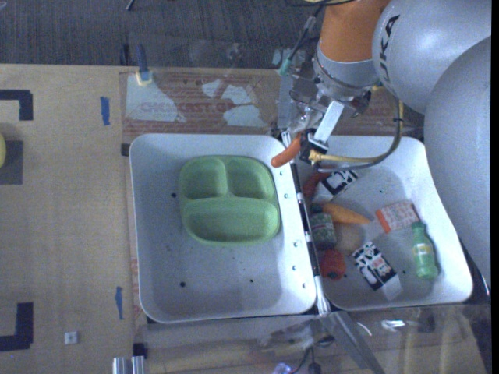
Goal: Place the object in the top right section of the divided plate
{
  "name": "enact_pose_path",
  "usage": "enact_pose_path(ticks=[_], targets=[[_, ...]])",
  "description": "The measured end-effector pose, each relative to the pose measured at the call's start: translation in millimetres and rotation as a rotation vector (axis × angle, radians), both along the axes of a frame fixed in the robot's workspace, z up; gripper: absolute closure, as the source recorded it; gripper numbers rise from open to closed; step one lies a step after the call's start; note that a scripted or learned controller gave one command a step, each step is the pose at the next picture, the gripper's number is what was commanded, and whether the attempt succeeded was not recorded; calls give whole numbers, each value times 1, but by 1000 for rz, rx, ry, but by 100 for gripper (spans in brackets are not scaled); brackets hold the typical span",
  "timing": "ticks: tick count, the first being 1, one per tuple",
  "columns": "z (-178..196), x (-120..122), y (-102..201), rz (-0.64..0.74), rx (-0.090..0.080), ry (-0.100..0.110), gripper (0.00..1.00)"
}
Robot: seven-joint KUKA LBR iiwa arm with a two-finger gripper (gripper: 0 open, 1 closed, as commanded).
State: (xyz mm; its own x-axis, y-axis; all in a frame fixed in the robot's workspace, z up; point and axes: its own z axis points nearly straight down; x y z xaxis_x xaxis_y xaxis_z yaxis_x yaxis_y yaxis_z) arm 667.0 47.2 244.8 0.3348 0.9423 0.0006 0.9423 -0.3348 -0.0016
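Nearest to you, at the lower edge of the right bin (448, 283), lie a green bottle (423, 251), a black-and-white carton (373, 264) and a red fruit-like toy (333, 263). A little farther you see a small can (321, 228), a second orange carrot (347, 214) and a reddish packet (397, 215).

In the left bin (156, 271) the green divided plate (228, 199) rests with its large section toward you and two small sections beyond; the top right section (251, 178) is nothing yet inside.

Farther up, over the wall between the bins, the gripper (299, 145) hangs from the arm (355, 37). A small orange toy carrot (285, 155) sticks out from under it, tilted, its tip just beside the plate's far right corner. It seems pinched between the fingers, which are pressed close on it, though the grip point is partly hidden.

You should judge the carrot light, stiff, smooth plastic, so it may slip or swing. It seems held at its thick end, not at the middle, and I think this grip is not so secure.
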Motion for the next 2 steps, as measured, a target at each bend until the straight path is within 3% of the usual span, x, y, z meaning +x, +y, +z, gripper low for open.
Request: enact_pose_path(ticks=[1, 2], targets=[[0, 0, 0, 0, 0, 0, 0], [2, -29, -79, -190, -1, 3, 0]])
